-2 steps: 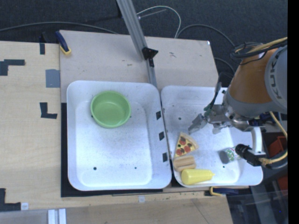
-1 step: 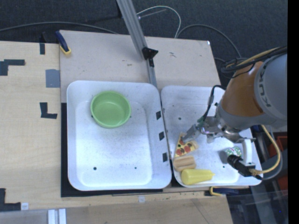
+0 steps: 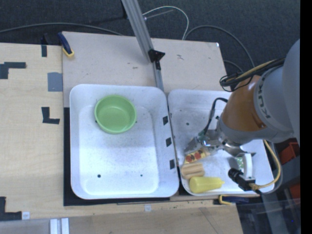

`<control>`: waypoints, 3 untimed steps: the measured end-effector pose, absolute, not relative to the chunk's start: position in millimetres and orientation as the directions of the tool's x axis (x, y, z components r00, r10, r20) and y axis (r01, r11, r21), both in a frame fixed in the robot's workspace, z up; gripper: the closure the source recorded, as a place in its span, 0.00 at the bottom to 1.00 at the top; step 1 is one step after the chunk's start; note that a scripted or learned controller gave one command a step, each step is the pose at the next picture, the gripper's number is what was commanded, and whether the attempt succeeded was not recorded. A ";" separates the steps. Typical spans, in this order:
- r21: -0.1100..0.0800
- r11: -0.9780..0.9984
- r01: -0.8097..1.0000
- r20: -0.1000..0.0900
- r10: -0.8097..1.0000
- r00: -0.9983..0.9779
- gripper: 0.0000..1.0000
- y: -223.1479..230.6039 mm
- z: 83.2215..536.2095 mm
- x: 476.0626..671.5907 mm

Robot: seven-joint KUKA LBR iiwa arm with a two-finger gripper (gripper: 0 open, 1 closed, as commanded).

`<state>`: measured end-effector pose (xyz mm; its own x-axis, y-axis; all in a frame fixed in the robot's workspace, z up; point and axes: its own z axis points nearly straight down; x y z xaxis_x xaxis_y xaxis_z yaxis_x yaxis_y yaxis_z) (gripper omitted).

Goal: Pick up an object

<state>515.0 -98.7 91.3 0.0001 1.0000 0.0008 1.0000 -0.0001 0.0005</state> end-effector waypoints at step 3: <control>0.005 0.002 1.000 -0.001 1.000 -0.002 1.00 -92.4 206.2 523.6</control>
